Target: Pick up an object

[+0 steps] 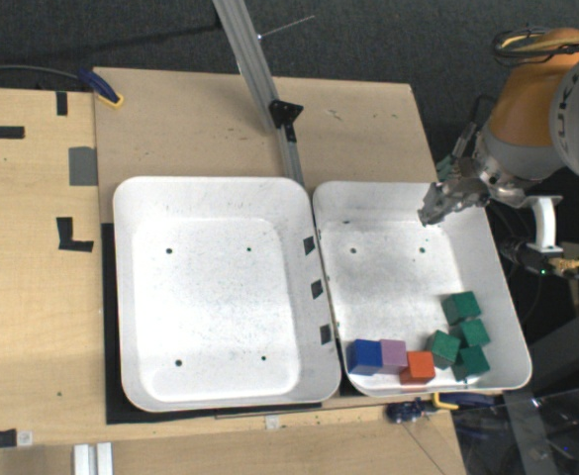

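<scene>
Blocks (437,349) — well apart from gripper (434,211)

1. The grey KUKA arm with the orange band (531,107) enters from the right edge of the camera view, its bulky wrist high on that side.
2. It slants down and to the left (toward the view's middle).
3. The dark two-finger gripper (432,214) hangs at its tip, pointing down-left.
</scene>
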### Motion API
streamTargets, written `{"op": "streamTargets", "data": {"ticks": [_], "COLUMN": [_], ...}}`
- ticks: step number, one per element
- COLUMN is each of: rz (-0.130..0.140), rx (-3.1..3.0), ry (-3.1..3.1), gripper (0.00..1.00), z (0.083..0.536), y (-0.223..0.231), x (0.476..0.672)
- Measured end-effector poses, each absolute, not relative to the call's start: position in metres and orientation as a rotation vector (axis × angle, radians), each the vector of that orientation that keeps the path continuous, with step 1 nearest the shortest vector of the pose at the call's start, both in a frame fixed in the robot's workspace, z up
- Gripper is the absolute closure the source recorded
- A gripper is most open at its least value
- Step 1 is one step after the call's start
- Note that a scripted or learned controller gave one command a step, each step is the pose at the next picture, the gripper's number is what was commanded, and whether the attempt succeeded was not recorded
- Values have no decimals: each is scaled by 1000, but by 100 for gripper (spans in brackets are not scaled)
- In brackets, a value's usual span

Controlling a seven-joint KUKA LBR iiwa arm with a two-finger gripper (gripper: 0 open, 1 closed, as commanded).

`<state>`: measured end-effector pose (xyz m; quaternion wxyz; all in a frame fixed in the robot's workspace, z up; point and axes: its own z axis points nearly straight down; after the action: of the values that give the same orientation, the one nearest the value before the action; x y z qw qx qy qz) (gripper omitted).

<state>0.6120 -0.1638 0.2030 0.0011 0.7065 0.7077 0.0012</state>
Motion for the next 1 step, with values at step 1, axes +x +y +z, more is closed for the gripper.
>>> {"op": "streamTargets", "data": {"ticks": [1], "rz": [6], "rx": [2215], "ry": [2221], "gripper": [100], "z": [266], "y": [-163], "x": [618]}}
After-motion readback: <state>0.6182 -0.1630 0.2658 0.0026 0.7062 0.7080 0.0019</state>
